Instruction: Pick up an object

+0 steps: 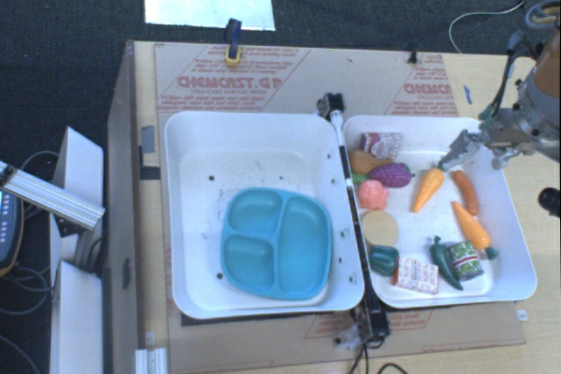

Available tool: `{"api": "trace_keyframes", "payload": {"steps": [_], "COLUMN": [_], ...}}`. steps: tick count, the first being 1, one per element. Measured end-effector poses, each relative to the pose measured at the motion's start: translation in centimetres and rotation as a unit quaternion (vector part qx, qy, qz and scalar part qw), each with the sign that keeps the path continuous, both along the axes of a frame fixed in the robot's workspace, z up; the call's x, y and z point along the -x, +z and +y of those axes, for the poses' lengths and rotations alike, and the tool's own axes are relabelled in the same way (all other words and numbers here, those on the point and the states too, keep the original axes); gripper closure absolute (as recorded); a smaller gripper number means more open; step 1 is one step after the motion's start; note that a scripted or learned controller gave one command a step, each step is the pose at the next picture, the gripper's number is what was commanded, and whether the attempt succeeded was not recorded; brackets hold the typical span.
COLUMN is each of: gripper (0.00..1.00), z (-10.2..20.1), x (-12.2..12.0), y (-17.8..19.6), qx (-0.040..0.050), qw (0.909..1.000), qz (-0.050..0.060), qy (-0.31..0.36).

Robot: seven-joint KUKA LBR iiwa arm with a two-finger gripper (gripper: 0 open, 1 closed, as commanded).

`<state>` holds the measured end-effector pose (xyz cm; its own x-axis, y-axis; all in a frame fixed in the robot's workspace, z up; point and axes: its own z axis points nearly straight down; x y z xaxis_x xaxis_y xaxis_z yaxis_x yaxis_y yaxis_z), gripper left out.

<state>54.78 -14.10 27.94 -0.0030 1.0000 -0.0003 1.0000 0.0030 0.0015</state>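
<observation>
My gripper (479,157) hangs over the upper right part of the right bin (517,276), its fingers spread apart and open with nothing between them. One fingertip (449,159) points down-left toward an orange carrot (427,188). Just below the gripper lie a red-orange carrot (465,191) and another orange carrot (471,226). Further left are purple grapes (394,175), a pink peach (372,194), a yellow squash (364,162) and a small white carton (379,143).
The right bin's front holds a beige disc (380,229), a dark green pepper (383,259), a white and red packet (416,274) and a green packet (463,258). A blue divided plate (276,243) lies in the left bin (202,153).
</observation>
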Motion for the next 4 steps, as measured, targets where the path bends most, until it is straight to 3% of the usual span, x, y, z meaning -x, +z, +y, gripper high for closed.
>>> {"api": "trace_keyframes", "payload": {"steps": [1, 2, 3, 4], "gripper": [0.00, 0.00, 1.00, 1.00], "z": [2.6, 0.2, 0.2, -4.6], "x": [-1.4, -5.0, -5.0, -7.1], "y": [-11.5, -18.4, -17.4, -9.9], "qx": [-0.0007, 0.0008, 0.0000, 0.0013], "qw": [1.0000, 1.0000, 1.0000, 1.0000], "qz": [0.002, -0.002, 0.000, -0.002], "qy": [0.000, -0.001, -0.001, -0.001]}}
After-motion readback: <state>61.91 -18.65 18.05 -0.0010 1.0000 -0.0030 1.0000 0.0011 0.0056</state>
